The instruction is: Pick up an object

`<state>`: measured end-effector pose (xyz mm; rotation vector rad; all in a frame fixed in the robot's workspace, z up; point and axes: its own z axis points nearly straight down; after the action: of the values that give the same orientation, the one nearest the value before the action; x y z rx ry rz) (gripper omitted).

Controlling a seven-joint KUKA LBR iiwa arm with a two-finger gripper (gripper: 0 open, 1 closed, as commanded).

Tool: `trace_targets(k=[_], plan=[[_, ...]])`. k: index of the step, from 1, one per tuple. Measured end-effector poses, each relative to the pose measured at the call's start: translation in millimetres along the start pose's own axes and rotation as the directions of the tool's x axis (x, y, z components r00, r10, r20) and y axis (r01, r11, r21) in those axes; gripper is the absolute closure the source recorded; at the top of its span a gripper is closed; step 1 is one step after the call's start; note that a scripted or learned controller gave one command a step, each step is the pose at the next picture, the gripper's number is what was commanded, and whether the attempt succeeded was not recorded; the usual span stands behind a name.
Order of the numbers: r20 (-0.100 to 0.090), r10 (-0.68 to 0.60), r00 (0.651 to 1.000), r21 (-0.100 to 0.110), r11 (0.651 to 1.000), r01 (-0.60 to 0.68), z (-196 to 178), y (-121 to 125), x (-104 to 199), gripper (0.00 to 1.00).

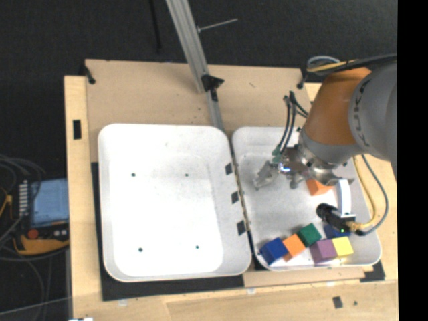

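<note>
One camera view, slanted down on the surface (167,99): the hand (277,169) hangs low over the upper part of the right bin (267,209), and I cannot tell whether it is released or clenched, nor see anything carried in it. Candidate objects all lie in that bin: blue block (273,250), orange block (294,245), green block (309,234), purple block (324,249) and yellow block (343,246) clustered at the near edge, another orange piece (318,187) just beside the wrist; left bin (164,199) holds none. Judgement: pick not yet accomplished, grasp and lift remain
</note>
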<state>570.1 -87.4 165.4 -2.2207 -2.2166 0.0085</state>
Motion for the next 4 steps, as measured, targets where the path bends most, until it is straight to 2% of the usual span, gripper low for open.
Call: trace_targets(k=[1, 2, 4], plan=[[0.0, 0.0, 1.0, -0.001, 1.0, 0.0, 53, -11, 1, 0.0], [-0.002, 0.005, 1.0, -0.012, 1.0, -0.005, 39, -8, 1, 1.0], [-0.001, -0.006, 1.0, -0.014, 1.0, 0.006, -58, 6, 6, 1.0]])
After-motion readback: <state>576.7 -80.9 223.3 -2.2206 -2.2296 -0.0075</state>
